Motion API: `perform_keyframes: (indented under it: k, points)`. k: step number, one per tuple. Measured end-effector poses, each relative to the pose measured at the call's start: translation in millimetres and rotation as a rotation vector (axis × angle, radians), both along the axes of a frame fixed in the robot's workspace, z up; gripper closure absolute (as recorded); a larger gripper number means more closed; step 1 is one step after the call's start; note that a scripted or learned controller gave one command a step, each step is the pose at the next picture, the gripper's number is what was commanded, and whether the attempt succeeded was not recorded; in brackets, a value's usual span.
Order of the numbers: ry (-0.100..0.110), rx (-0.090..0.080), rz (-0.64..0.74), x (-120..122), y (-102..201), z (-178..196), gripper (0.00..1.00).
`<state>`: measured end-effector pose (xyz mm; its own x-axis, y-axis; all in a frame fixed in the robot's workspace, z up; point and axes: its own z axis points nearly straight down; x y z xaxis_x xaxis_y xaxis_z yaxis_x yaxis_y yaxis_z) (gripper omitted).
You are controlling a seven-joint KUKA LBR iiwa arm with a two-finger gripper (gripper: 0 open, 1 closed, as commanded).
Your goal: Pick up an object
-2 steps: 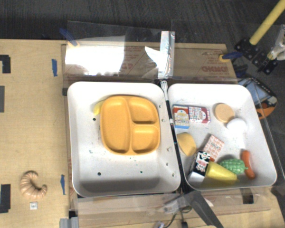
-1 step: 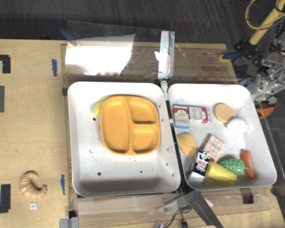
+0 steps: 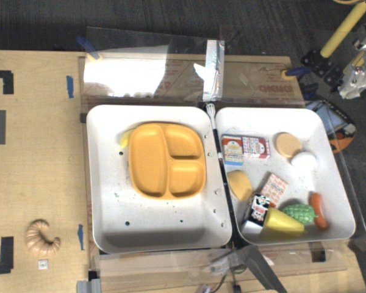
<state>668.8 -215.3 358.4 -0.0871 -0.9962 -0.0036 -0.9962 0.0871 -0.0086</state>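
Note:
The right bin [image 3: 329,163] holds several small toy foods. A red and white carton [image 3: 245,146] lies at its back, with a round tan disc [image 3: 287,144] and a white ball [image 3: 304,161] to its right. A yellow lump [image 3: 239,185] rests by the bin's left wall. Nearer the front lie a pink and white box [image 3: 274,189], a black and white carton [image 3: 259,209], a yellow wedge [image 3: 283,222], a green knobbly piece [image 3: 299,212] and an orange carrot [image 3: 318,210]. They crowd together in the front corner.
The left bin [image 3: 158,221] carries an orange divided plate [image 3: 165,160], with a yellow scrap [image 3: 125,140] peeking from under its left edge. A toy croissant [image 3: 43,237] lies on the wooden bench at the far left. A clear plastic sheet [image 3: 146,72] stands behind the bins.

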Motion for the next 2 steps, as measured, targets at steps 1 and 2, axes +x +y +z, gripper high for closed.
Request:
perform_keyframes:
  k: [1,2]
  points:
    - [0.002,0.0,0.229,-0.3,-7.7,27.0,1.0]
    - [0.003,-0.001,0.661,-0.4,1.0,31.6,1.0]
